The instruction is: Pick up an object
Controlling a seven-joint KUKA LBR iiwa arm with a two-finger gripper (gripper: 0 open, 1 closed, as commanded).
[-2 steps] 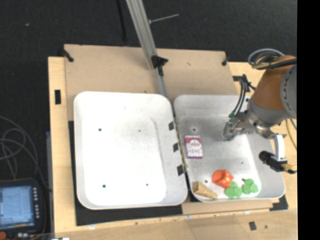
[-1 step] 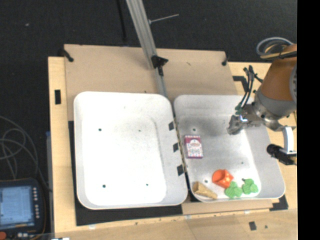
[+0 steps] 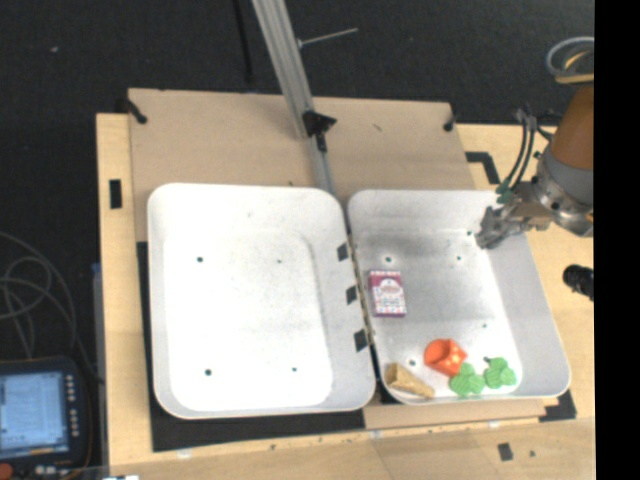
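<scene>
In the right bin (image 3: 430, 223) a small purple and white box (image 3: 387, 293) lies near the left wall. Along the front edge lie a tan wedge (image 3: 408, 379), an orange-red piece (image 3: 445, 355) and two green pieces (image 3: 482, 377). My gripper (image 3: 490, 230) hangs over the bin's back right part, well away from all of these, on the arm coming in from the right. Its fingers are too small and dark to read.
The left bin (image 3: 250, 298) lies beside the right one, joined by black clips (image 3: 352, 293). A slanted metal post (image 3: 285, 53) rises behind the bins. A screen device (image 3: 40, 408) and cables sit at the lower left, off the bench.
</scene>
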